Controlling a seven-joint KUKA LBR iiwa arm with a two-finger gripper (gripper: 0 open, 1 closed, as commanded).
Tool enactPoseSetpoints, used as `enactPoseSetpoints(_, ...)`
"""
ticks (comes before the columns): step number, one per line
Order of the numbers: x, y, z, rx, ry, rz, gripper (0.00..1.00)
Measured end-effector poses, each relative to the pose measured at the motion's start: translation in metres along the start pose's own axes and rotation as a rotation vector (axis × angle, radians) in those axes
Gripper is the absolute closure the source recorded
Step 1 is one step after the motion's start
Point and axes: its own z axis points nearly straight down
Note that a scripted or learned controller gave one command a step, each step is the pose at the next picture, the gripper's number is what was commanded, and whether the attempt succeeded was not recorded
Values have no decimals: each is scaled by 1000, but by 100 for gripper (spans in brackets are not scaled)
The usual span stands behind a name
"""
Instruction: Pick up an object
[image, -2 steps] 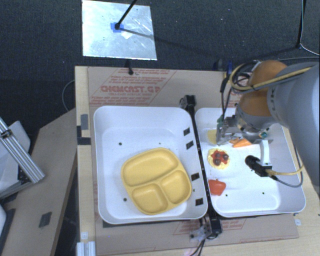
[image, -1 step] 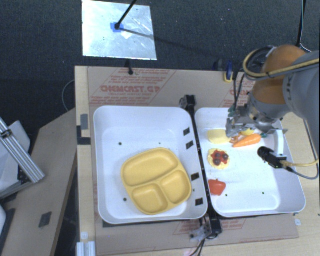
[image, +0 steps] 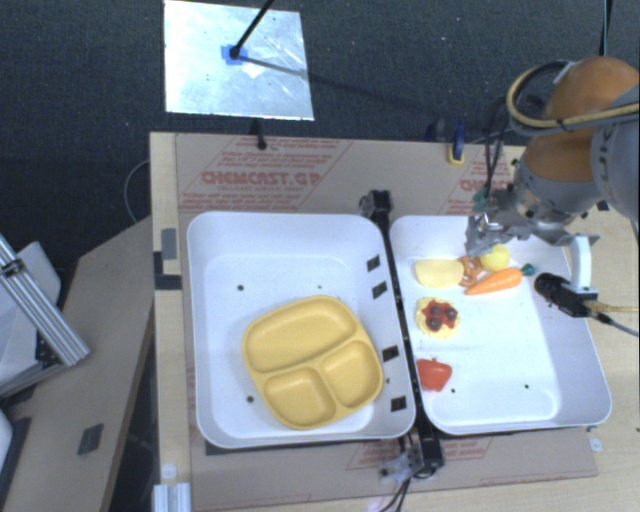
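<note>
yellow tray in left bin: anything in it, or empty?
Empty. The tray lies flat in the left bin, and all three of its compartments show bare yellow. The food items are in the right bin.

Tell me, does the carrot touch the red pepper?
Apart. The camera view shows bare white bin floor between the carrot and the red pepper.

Claw (image: 481, 243) over the right bin (image: 520, 390)
Yellow tray (image: 312, 360) lies in the left bin (image: 230, 260); carrot (image: 494, 282) and lemon (image: 495, 259) sit upper right.
</note>
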Motion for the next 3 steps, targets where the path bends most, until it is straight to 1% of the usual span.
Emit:
enactPoseSetpoints(1, 53, -10, 5, 7, 3, -5, 100)
enactPoseSetpoints(2, 106, -15, 10, 7, 3, -6, 100)
enactPoseSetpoints(3, 161, -13, 12, 5, 3, -7, 100)
